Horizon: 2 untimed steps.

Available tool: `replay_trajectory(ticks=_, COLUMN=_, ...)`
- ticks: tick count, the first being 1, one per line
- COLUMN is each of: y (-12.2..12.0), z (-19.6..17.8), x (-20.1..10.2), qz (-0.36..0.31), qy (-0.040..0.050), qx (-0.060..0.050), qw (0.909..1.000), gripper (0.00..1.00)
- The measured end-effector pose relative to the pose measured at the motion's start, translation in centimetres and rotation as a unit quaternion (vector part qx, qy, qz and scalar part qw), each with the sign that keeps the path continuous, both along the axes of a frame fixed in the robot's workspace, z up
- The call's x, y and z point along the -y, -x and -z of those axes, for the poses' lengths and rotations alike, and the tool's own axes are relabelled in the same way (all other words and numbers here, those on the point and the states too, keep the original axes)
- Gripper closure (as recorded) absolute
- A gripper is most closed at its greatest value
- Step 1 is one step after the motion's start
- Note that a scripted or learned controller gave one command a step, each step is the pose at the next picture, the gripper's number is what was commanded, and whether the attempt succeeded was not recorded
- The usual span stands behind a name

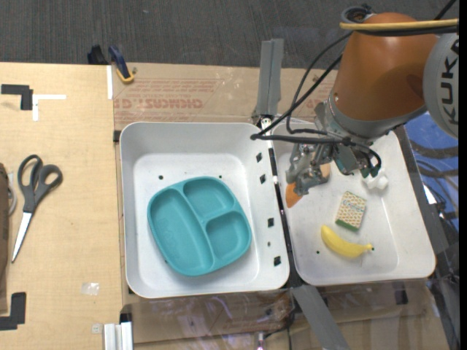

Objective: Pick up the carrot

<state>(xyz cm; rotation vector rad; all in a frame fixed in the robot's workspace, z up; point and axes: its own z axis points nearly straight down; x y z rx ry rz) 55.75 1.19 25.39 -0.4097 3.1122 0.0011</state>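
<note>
Lying just below gripper [305, 175]: carrot [292, 194].

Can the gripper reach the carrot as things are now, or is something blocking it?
Probably yes. The gripper hangs right over the carrot, which lies at the right bin's left wall; that wall may crowd it. Banana and sponge lie apart.
</note>
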Motion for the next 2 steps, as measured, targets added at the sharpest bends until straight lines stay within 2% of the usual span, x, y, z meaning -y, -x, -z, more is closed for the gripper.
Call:
replay_trajectory(ticks=1, y=-0.2, z=5.7, x=0.0, qz=-0.104, qy=0.0006, qx=-0.001, qw=0.9946, gripper=1.00)
replay_trajectory(ticks=2, y=3.7, z=0.3, x=-3.4, qz=-0.307, qy=0.0003, qx=0.001, qw=0.9517, gripper=1.00)
